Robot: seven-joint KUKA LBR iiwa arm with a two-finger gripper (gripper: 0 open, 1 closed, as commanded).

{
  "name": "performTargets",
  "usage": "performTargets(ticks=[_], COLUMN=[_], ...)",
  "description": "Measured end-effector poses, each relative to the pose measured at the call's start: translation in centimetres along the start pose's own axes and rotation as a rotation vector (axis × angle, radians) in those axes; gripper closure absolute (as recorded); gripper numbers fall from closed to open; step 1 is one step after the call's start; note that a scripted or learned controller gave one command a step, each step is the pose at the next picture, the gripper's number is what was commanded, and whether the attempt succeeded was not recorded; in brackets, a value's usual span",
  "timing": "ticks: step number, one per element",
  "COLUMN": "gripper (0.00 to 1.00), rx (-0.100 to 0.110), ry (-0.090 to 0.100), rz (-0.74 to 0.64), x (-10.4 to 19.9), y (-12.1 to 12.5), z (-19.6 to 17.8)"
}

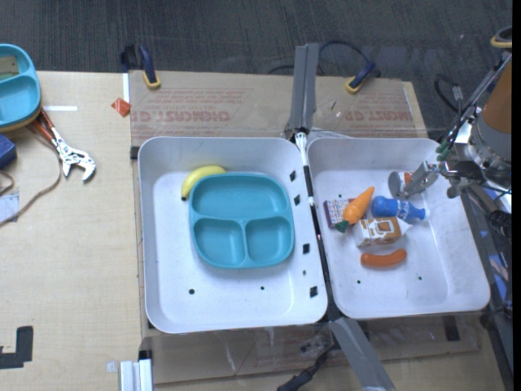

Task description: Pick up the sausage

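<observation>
Nearest my camera: the front rim of the right bin (407,309), and just behind it the sausage (383,258), orange-red, lying flat on the bin floor, long axis left to right. I see it whole, nothing covering it. It touches or nearly touches the near edge of a small carton (379,231); I cannot tell which.

Behind the carton: a carrot (357,205) tilted up to the right, a blue bottle (398,209) on its side, and a purple-edged packet (334,212) partly hidden under the carrot. Label unreadable.

The gripper (417,179) sits over the far right part of that bin, behind the bottle, well apart from the sausage. I make out grey metal fingers with a narrow gap, nothing between them. The arm is cut off at the right edge; cables blur the wrist.

Left bin (159,218): teal divided tray (242,220), with a banana (201,177) partly hidden behind its far left corner.

On the bench at left: a wrench (72,157) and a teal dish (16,86) cut by the frame edge.
</observation>
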State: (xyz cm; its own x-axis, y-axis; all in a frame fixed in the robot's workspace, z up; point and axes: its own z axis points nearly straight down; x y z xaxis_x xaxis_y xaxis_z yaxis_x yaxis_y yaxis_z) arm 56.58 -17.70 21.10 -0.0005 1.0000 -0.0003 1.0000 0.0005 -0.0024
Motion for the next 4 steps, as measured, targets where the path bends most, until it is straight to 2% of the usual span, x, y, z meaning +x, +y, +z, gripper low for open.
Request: performTargets(ticks=[1, 2, 3, 4], gripper=[0.00, 0.00, 1.00, 1.00], rx=[0.001, 0.000, -0.001, -0.002], ry=[0.001, 0.001, 0.000, -0.002], rz=[0.053, 0.052, 0.057, -0.079], x=[3.8, 4.4, 4.3, 8.6], y=[-5.5, -7.2, -7.2, 0.7], z=[7.9, 12.0, 11.1, -4.2])
